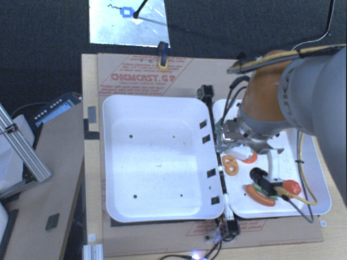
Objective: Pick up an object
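Camera view, looking down at a slant onto the surface, with two shallow white bins side by side. Underneath both, a brown sheet printed in red, "CHEMCAST GP" readable near its far edge. At that far edge, a small blue and yellow clamp. Beyond it, on dark flooring, a shiny metal plate. Off to the left of the bins, a slanted aluminium rail and a grey device with a blue strip.

Reaching in from the right, the grey arm with its orange band, bent down over the right bin. Below the wrist, the gripper, low over the left part of that bin, close beside the wall next to the left bin. Open or closed: cannot tell, with the tip hidden beneath the wrist body.

Candidates for picking, all in the right bin, toward its left and front. Just in front of the gripper, an orange ring-shaped piece, lying flat close to the left wall. Just beside that, to the right, a red and white piece, partly tucked under the gripper's edge. Nearer the front rim, an orange-red sausage shape, lying flat and slanted. A little to its right, a round red piece, apart from the ring and from the gripper.
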You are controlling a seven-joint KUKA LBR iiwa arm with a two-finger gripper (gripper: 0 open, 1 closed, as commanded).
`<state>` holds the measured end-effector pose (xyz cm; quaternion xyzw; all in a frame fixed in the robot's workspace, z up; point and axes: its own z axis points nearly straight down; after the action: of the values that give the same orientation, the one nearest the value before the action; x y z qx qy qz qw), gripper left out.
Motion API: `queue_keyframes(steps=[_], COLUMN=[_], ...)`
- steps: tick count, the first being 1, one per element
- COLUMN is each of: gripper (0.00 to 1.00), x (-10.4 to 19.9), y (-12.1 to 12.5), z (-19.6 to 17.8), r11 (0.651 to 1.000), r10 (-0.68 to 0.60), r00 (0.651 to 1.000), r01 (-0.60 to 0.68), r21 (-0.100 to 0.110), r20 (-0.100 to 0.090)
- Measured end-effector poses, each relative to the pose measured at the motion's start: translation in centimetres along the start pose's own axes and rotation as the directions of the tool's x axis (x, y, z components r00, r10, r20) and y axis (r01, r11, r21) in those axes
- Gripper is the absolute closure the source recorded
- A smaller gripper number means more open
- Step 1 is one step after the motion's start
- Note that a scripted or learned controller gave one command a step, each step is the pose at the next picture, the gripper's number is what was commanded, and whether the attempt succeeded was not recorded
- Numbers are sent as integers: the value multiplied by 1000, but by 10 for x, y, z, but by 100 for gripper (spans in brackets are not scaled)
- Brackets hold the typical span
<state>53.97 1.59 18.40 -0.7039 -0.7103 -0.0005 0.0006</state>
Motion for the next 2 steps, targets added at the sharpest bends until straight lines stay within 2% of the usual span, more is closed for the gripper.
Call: queue_keyframes(steps=[1,2], gripper=[100,100], x=[30,27], y=[44,22], z=[-148,-89], r11=[1000,1000], r10=[-1,8], r00=[1000,1000], r01=[1,-8], r21=[-20,3], r20=[-1,1])
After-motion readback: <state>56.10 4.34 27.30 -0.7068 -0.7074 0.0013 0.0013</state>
